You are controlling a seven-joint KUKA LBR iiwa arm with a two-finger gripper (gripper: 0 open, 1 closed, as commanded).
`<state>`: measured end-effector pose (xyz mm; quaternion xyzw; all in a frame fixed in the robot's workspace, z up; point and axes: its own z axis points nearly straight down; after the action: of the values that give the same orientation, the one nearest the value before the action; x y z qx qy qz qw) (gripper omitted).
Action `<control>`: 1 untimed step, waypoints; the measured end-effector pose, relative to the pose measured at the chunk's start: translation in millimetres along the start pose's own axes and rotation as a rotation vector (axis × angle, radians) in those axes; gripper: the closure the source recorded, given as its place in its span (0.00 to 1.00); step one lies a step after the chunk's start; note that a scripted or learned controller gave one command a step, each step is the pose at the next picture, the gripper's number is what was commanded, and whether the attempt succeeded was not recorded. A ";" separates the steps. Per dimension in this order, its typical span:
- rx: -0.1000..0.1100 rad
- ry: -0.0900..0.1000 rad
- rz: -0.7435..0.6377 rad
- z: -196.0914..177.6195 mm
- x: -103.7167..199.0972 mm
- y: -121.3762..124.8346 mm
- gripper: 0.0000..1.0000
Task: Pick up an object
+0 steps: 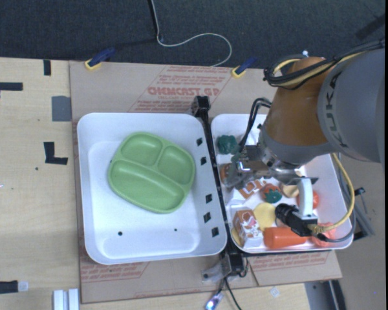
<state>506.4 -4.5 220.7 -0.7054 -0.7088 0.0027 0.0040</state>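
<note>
1. Reaching in from the right, the arm (310, 108) hangs over the right bin (339, 173), its orange band above the bin's far edge.
2. Whether the gripper (246, 166) is spread or pressed together cannot be told; it sits low near the bin's left wall.
3. Small objects crowd that bin: a teal piece (227, 143) at the far left corner, a yellow piece (265, 213) and an orange one (286, 237) by the near edge.
4. A green divided plate (152, 171) lies in the left bin (94, 173).

The arm (310, 118) reaches into the right bin (344, 192); a green plate (152, 171) lies in the left bin (90, 173).
</note>
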 end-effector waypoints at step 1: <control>-0.021 0.002 -0.004 -129.3 47.8 -23.3 1.00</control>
<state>484.1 43.0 350.3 -0.7039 -0.7103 -0.0054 -0.0026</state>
